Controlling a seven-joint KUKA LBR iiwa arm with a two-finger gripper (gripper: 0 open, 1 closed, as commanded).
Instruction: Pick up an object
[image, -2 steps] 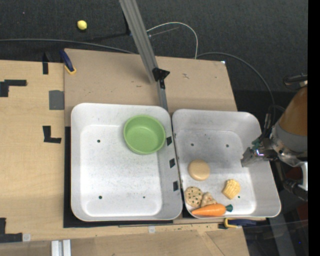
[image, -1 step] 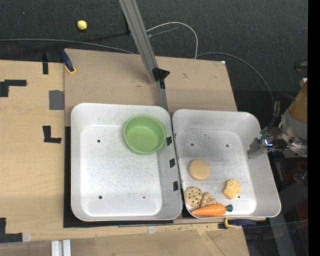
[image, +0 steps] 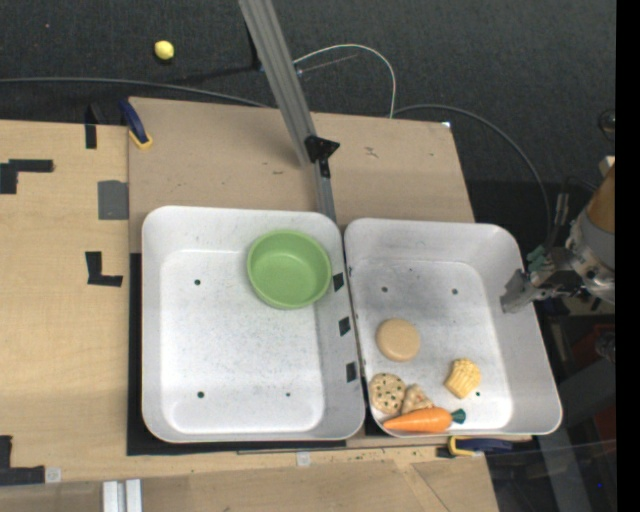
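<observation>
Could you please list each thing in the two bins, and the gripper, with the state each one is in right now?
green bowl: upright, in the left bin, near its upper right corner.
round tan cookie: flat in the right bin.
speckled cookie: flat near the front wall.
yellow corn piece: lying apart from the others.
orange carrot: on its side along the front wall.
gripper: at the right bin's right rim, holding nothing visible.

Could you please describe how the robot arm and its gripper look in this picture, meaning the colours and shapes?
At the right edge of the camera view, the arm shows a rounded grey body with an orange band above the wrist. Below it, the gripper is a compact block of grey and dark metal parts with a small teal detail. It is too small and blurred to describe further.
</observation>
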